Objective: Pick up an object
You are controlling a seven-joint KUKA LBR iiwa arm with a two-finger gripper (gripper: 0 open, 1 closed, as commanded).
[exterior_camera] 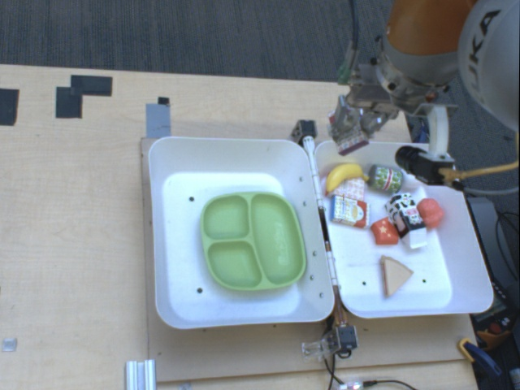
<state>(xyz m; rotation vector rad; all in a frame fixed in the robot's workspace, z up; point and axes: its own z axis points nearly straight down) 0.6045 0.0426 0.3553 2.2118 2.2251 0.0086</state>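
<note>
Gripper (354, 133) hangs over the far edge of the right bin (455, 291), and a small pinkish-purple object (353, 144) sits at its fingertips, apparently pinched between them and lifted clear of the bin floor. How far the fingers are spread is blurred and cannot be told. The object is too blurred to identify. The arm's orange band and grey body are cut off at the top right.

Near to far in the right bin: a tan wedge (396, 275) closest; then a red piece (384, 231), a black-and-white cow-like toy (404, 210) and a red-orange ball (430, 211) bunched together; a small printed carton (349, 205) left of them; farther back a yellow banana (344, 174) and a green can (385, 177) lying on its side.

Left bin (158, 218) holds a green three-compartment plate (253, 241) at its centre.
</note>
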